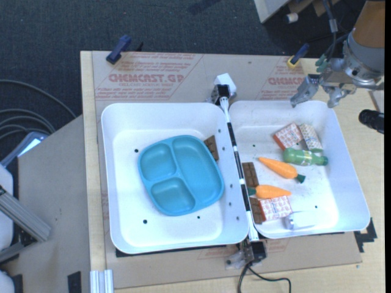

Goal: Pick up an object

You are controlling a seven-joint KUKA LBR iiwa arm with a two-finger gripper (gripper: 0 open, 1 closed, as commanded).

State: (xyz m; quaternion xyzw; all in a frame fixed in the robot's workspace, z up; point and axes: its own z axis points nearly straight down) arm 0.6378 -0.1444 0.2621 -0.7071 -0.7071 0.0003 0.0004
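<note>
Camera view: grey two-finger gripper (317,93) open, nothing between fingers, above far rim of right shallow white bin (342,140). Orange plastic carrot (278,166) mid-bin, well apart, nearer camera, beside green plastic bottle (304,157).

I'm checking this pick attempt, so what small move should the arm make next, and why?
Probably bring the tool forward and down toward the carrot. The tool hangs open above the far rim of the right bin with nothing between its fingers, and the carrot lies apart enough from the green bottle to straddle.
</note>
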